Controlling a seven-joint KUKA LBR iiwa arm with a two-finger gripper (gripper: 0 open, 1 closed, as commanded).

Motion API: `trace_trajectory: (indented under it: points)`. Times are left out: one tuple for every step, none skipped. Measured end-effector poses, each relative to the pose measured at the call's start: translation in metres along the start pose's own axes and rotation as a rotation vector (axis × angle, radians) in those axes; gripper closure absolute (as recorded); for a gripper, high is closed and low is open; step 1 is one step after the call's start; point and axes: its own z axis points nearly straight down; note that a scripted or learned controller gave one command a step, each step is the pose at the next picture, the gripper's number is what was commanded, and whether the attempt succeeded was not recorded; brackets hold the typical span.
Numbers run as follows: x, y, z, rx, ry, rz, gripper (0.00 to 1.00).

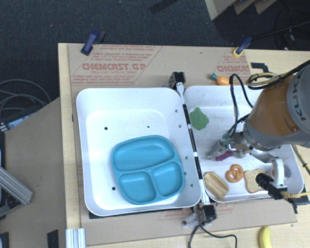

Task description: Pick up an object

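Observation:
My gripper (220, 150) is low in the right bin (212, 94), near its middle left, at the end of the grey and orange arm (274, 112). A small purple item (231, 148) lies right against it; whether it is held is unclear. A green flat piece (199, 119) lies farther back by the bin's left wall. In front of the gripper sit an orange pretzel-like ring (234, 173), a tan bread roll (215, 184) and a toast slice (252, 181).
The left bin (93, 133) holds a blue divided plate (146, 168). A black divider rail (188, 133) runs between the bins. A small orange object (223, 79) and cables (248, 81) lie behind the right bin. A yellow item (265, 237) sits off the bench's front.

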Motion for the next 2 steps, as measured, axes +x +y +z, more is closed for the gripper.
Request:
trace_trajectory:
  points:
    - [-0.003, 0.03, 0.0, 0.0, 0.0, 0.0, 0.0]
    - [-0.003, 0.031, -0.011, -0.005, -0.001, 0.001, 1.0]
